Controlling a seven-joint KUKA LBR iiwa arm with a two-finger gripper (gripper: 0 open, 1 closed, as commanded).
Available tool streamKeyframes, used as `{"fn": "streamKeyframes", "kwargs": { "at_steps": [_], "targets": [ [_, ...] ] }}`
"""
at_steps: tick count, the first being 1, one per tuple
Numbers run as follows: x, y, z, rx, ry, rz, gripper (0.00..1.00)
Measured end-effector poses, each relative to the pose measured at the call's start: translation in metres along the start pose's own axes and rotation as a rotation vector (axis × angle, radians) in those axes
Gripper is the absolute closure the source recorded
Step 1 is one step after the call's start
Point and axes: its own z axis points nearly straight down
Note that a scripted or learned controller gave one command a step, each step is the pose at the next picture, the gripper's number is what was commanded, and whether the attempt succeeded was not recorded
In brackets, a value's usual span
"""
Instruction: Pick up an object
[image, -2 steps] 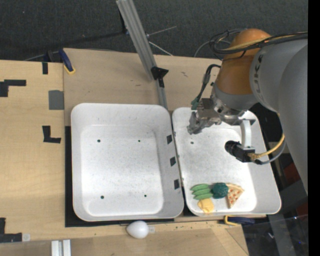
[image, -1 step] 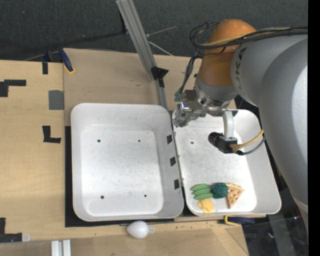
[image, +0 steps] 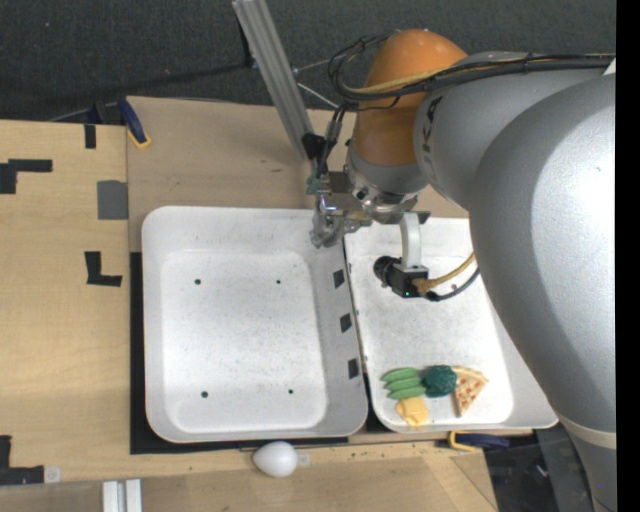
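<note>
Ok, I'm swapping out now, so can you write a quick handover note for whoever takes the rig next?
Claw: over the back edge where the two shallow white bins meet; nothing seen in it.
Toys: green pea pod, dark green broccoli, yellow piece and orange pizza slice clustered at the right bin's front.
White egg lies on the bench by the left bin.
Done: nothing lifted.
Left: pick one up.

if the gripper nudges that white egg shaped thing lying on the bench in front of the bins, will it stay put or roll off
The white egg-shaped object will probably roll: it looks smooth and rounded, lying on flat bench with no wall around it. Its glossy curved surface could also slip out from between two fingers. It looks light, perhaps hollow plastic, though that is a guess.
</note>
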Motion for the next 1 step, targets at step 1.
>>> {"fn": "streamKeyframes", "kwargs": {
  "at_steps": [1],
  "targets": [
    [-0.0032, -0.0005, -0.0006, 0.001, -0.002, 0.004, 0.00]
  ]
}}
